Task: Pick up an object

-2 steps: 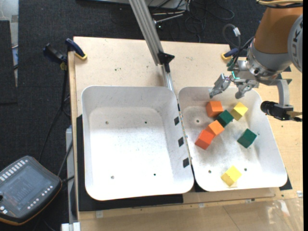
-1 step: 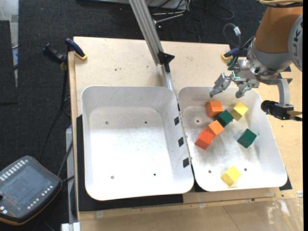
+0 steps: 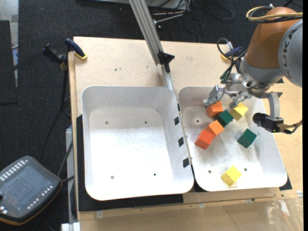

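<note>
My gripper [image 3: 223, 101] hangs over the far part of the right bin [image 3: 269, 170], its two fingers spread apart and open, with nothing between them. Just below its left finger lies an orange block [image 3: 215, 109]. A yellow block [image 3: 238, 112] lies just below its right finger. A dark green block [image 3: 225, 118] sits between those two, touching a second orange block [image 3: 216, 127]. An orange-red block [image 3: 205, 138] lies further forward, a green cube [image 3: 247, 138] to the right and another yellow block [image 3: 231, 175] near the front wall.
The left bin [image 3: 96, 100] stands beside the right one, sharing a raised middle wall [image 3: 179, 129]. A slanted metal pole [image 3: 147, 23] comes down to the bins' far edge. Blue-yellow clamps [image 3: 76, 49] sit on the bench's far corners. A pendant [image 3: 24, 189] lies at the lower left.
</note>
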